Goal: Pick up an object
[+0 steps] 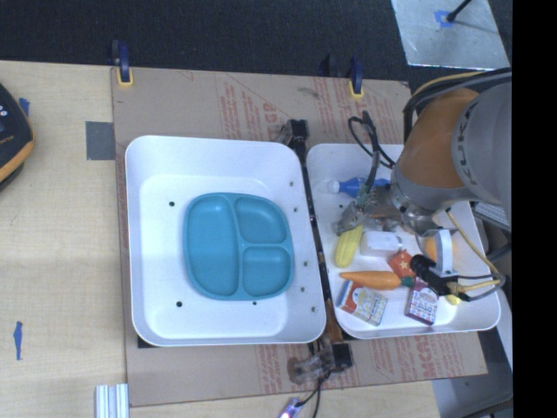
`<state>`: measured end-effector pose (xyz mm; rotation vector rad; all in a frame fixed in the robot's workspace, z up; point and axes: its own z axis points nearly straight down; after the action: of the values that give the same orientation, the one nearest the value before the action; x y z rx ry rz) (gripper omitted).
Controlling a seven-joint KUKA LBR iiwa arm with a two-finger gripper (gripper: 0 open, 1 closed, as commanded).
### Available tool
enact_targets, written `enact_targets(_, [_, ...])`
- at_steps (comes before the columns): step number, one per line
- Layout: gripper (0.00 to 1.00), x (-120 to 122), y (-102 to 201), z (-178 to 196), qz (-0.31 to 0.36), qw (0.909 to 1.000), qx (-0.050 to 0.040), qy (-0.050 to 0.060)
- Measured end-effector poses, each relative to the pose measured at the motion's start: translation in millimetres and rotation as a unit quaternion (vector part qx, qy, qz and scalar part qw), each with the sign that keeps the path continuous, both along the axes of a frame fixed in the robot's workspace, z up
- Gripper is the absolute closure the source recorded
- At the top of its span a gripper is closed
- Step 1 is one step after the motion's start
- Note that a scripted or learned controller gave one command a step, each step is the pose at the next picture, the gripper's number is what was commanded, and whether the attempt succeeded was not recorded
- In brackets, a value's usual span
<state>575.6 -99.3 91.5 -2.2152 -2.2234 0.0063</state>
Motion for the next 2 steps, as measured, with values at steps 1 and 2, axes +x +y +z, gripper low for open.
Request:
enact_targets(1, [0.00, -13, 3, 0, 0.000, 1.0000, 0.0002, 0.000])
enact_targets(2, [0.00, -33, 2, 0, 0.001, 1.0000, 0.0002, 0.000])
